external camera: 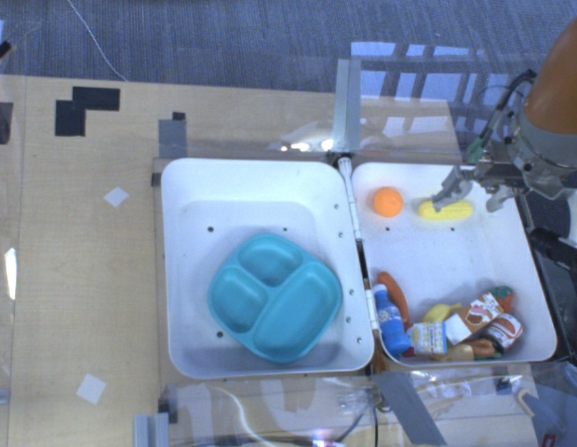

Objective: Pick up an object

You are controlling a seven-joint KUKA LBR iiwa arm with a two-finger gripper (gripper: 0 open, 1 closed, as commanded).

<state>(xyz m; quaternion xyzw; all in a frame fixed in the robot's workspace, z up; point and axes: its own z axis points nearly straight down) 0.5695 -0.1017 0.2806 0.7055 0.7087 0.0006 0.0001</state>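
The yellow banana-shaped toy [446, 210] lies flat on the floor of the right bin [456, 277], toward its far wall, with an orange ball [388, 201] just beside it on the side facing the left bin [186, 277]. The gripper [470, 192] hangs right over the toy's far end, its two fingers spread apart, one finger [449, 191] reaching down to the toy's upper edge; nothing sits between them. This looks like the approach step, the grasp not yet made. The next move calls for lowering so the fingers straddle the toy's narrow body, then closing and lifting straight up, clear of the ball. A pile of small packages and toy food [451, 324] sits at the bin's near edge, well apart from the toy. A blue divided plate [275, 296] rests in the left bin.
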